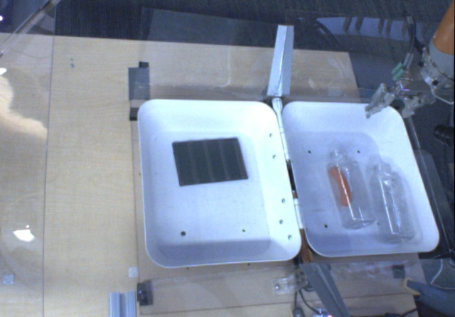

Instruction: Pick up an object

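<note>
Two clear plastic bottles lie in the right bin. One bottle has an orange insert, and the other clear bottle lies to its right, along the bin's right side. A dark grey ribbed rectangular pad lies flat in the left bin. My gripper hangs over the far right corner of the right bin, well above and behind the bottles. Its fingers stand apart with nothing between them.
A grey metal bar stands up behind the seam between the two bins. The wooden bench stretches to the left of the bins. Clamps and brackets sit along the front edge.
</note>
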Controlling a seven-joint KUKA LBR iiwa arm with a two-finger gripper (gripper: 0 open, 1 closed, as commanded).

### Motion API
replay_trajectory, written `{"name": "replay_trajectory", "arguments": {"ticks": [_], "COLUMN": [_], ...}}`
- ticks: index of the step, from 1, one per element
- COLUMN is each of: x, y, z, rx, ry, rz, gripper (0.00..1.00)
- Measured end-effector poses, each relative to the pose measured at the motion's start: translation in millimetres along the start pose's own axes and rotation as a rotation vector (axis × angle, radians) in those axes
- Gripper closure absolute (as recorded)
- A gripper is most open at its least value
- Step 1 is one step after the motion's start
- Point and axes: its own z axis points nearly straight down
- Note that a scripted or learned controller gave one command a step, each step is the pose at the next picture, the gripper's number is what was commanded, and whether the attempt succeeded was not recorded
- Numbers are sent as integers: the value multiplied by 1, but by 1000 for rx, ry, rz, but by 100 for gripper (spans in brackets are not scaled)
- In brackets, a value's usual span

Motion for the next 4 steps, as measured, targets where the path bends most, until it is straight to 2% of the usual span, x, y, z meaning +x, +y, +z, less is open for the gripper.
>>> {"name": "replay_trajectory", "arguments": {"ticks": [1,2,3,4], "x": [69,90,64,79], "y": [-32,1,-50,-87], "z": [140,146,145,144], "rx": [-3,-8,-8,-12], "ry": [0,-1,-3,-3], "rz": [67,-226,-318,-343], "gripper": [0,0,0,0]}}
